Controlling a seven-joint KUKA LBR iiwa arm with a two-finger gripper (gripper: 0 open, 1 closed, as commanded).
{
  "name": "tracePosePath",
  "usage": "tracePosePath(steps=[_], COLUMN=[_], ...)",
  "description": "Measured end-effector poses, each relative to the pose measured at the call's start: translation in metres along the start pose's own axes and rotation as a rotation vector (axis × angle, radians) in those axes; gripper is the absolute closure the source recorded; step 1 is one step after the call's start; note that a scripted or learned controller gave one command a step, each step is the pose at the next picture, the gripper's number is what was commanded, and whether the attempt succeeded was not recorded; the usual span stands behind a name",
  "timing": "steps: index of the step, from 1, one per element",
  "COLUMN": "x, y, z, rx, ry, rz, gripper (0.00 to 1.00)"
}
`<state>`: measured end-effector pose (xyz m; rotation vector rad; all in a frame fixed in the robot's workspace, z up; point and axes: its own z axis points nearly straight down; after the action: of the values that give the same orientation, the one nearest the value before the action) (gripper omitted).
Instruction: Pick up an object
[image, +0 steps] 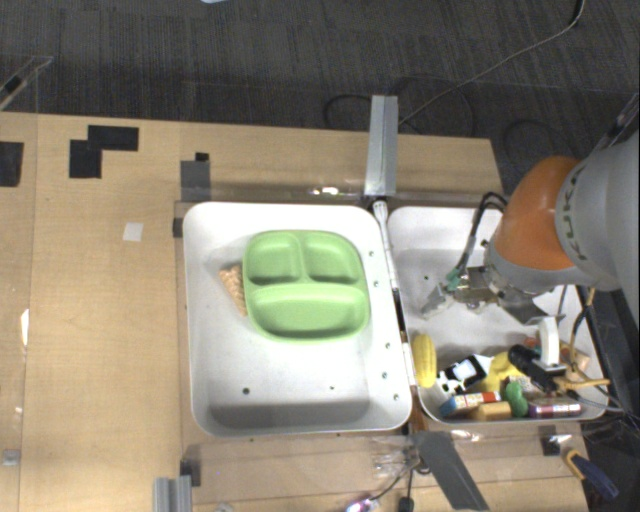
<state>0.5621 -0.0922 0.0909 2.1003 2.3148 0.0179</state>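
My gripper (438, 296) hangs low over the middle of the right bin (430, 235), pointing left toward the bin's inner wall, with bare white floor under it. The loose objects lie in a pile along that bin's front edge, just in front of the gripper: a yellow banana-shaped piece (424, 358), a black and white item (462, 370), a yellow-green toy (507, 386) and some marker-like sticks (548, 407). Nothing can be seen in the gripper.
The left bin (215, 390) holds a green divided plate (303, 282) with a tan woven piece (233, 288) sticking out beside its left edge. A metal post (382, 145) stands behind the divider between the bins. The arm's orange band (535, 225) overhangs the right bin's right side.
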Motion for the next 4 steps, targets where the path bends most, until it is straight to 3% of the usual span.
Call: tracePosePath(steps=[1, 2, 3, 4], x=[0.028, -0.010, 0.003, 0.003], y=[-0.001, -0.072, -0.010, -0.055], z=[-0.092, 0.000, 0.001, -0.001], rx=[0.019, 0.007, 0.002, -0.002], ry=[0.005, 0.002, 0.001, 0.000], rz=[-0.068, -0.143, -0.090, -0.175], gripper=[0.00, 0.00, 0.00, 0.00])
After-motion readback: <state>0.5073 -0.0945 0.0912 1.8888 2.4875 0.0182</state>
